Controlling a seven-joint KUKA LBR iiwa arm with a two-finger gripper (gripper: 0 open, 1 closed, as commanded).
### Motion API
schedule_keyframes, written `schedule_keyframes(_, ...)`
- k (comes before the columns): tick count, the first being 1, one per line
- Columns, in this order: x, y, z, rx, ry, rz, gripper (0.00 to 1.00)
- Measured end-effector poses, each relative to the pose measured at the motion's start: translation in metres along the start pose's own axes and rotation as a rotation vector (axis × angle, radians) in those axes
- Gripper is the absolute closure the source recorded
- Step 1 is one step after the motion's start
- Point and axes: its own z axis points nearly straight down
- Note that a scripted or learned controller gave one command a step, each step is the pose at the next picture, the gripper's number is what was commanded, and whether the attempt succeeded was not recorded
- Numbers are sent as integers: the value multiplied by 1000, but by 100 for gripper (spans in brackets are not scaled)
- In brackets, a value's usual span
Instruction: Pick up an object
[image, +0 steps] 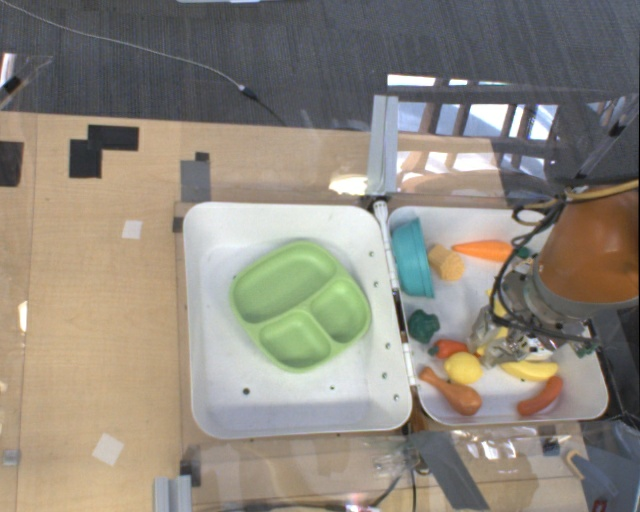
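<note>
The right bin (590, 400) holds several toy foods: a teal bowl on its side (410, 258), a tan piece (448, 263), an orange carrot (484, 250), a dark green piece (423, 324), a yellow lemon (463, 369), a small red piece (451, 348), a brown drumstick (451, 391), a yellow banana (531, 371) and a red sausage (540, 398). My gripper (508, 340) hangs low in this bin, just right of the lemon and left of the banana. The orange-banded wrist (592, 250) hides the bin's right part.
The left bin (215, 400) carries a green three-compartment plate (300, 303). A metal rail (383, 140) stands behind the bins. Wooden bench top spreads to the left, with black markers (103, 148) on it.
</note>
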Motion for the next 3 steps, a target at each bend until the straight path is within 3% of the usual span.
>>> schedule_keyframes(1, 7, 22, 17, -5, 4, 190, 100)
schedule_keyframes(2, 6, 22, 16, -4, 3, 190, 0)
schedule_keyframes(3, 0, 21, 2, 3, -15, 184, 100)
